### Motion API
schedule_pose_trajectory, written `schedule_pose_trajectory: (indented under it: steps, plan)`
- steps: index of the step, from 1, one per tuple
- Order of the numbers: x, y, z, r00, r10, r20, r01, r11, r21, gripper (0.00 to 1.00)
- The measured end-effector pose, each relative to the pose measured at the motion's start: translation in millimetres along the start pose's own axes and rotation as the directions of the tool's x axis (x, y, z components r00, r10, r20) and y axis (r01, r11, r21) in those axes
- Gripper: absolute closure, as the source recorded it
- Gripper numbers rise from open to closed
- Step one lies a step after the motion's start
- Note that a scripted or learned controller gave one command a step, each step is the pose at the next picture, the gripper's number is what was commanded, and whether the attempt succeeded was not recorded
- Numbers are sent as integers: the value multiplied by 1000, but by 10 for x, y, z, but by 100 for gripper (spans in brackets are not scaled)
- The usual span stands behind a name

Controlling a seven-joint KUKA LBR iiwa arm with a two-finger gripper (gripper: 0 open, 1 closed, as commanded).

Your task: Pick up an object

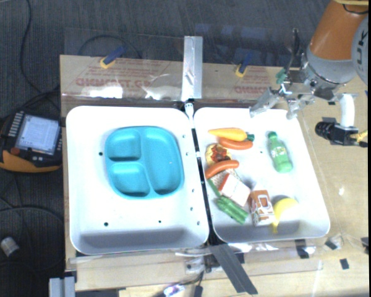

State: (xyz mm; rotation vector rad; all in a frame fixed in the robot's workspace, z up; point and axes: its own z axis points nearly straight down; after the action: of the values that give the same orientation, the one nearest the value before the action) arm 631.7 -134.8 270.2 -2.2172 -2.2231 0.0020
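My gripper [276, 108] hangs over the far edge of the right bin [309, 184], with its fingers spread open and nothing between them. Below it in that bin lie an orange carrot [227, 133], a green bottle [279, 153], a red sausage [222, 166], a white box [236, 189], a green cucumber [232, 209], a small orange carton [261, 206] and a yellow fruit [284, 205]. The bottle is the nearest object, a little in front of the fingers.
The left bin [86, 221] holds a blue divided plate [143, 161]. A metal divider post [192, 67] stands behind the seam between the bins. A handheld device [29, 140] lies on the floor at left.
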Motion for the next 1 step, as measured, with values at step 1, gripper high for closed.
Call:
schedule_pose_trajectory:
  steps: [1]
  plan:
    - [-754, -268, 1159, 992, -129, 1, 129, 992, 1, 0]
